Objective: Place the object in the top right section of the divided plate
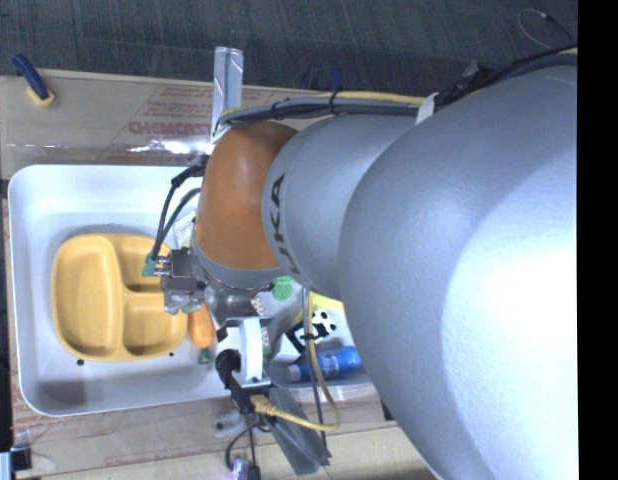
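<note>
Plate [89, 293], yellow and divided, lies in the left bin [39, 208]. We see the arm [389, 238] above it; whether its gripper is open, we cannot tell.

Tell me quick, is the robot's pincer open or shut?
Pincer: cannot be told; it sits over the yellow divided plate, under the arm's wrist.

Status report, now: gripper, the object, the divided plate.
Gripper at the yellow divided plate, right edge; fingers hidden. Orange object just below the wrist, beside the plate; held or loose, can't tell. Arm covers the right bin.
</note>
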You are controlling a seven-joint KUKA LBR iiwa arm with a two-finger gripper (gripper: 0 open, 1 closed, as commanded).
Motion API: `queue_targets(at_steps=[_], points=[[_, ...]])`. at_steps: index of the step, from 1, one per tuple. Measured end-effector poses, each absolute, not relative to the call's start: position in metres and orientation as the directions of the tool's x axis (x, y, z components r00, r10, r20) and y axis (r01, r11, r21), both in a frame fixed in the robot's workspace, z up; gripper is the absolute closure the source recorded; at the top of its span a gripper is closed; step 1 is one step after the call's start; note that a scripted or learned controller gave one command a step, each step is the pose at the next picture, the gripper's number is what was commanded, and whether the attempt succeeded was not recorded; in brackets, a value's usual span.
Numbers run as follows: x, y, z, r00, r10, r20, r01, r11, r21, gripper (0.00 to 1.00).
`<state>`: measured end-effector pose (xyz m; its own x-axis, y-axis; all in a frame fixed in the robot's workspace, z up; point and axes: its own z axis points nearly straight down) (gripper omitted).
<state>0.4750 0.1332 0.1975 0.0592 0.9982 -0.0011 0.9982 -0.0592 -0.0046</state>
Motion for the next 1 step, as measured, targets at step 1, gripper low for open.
queue_targets(at_steps=[1], points=[[0.4752,0.1327,0.1975,0.06,0.998,-0.001,0.998,-0.06,-0.004,0.0]])
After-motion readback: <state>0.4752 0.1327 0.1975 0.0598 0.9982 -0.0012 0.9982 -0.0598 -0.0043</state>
